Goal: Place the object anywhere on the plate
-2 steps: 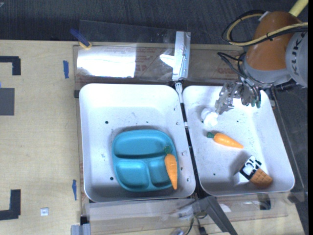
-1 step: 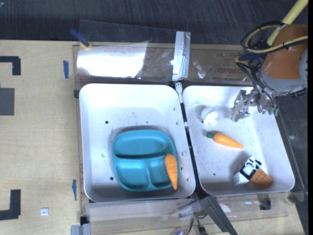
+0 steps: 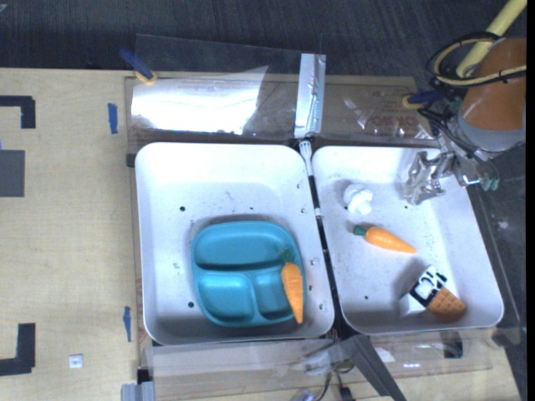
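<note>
Gripper (image 3: 425, 182) fingers: state cannot be told. Risk: carrot (image 3: 384, 239) rolls aside, never reaching plate (image 3: 238, 261).

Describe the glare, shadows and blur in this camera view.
Camera view: strong glare whitens the clear sheet behind the left bin; soft shadow lies along that bin's near wall beside the blue plate; the gripper at the right bin's far corner looks slightly smeared; the carrot there stays fairly sharp; overall the image is soft and low in detail.
</note>
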### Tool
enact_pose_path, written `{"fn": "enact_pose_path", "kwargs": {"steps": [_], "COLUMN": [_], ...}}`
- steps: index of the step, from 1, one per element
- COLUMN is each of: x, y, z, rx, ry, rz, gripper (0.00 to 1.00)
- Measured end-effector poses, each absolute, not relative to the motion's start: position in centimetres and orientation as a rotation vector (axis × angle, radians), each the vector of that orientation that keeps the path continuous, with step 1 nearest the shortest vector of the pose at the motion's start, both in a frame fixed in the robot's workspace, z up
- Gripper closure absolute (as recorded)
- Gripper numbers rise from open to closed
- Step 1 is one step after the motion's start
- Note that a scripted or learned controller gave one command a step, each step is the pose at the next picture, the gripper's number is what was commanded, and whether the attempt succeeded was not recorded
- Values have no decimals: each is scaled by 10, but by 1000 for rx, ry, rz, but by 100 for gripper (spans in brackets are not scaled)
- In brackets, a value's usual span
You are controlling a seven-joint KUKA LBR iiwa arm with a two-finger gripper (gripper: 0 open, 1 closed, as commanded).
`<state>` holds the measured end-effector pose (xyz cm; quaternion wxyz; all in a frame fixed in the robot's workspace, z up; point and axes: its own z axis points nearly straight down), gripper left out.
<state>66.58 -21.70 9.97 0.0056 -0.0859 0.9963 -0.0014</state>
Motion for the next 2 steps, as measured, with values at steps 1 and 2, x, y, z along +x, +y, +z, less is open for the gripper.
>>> {"fn": "enact_pose_path", "kwargs": {"steps": [1, 2], "x": [670, 670], "y": [-222, -222], "z": [118, 137], "rx": [-801, -1257], "ry": [3025, 2866], "rz": [-6, -7], "gripper": [100, 100]}}
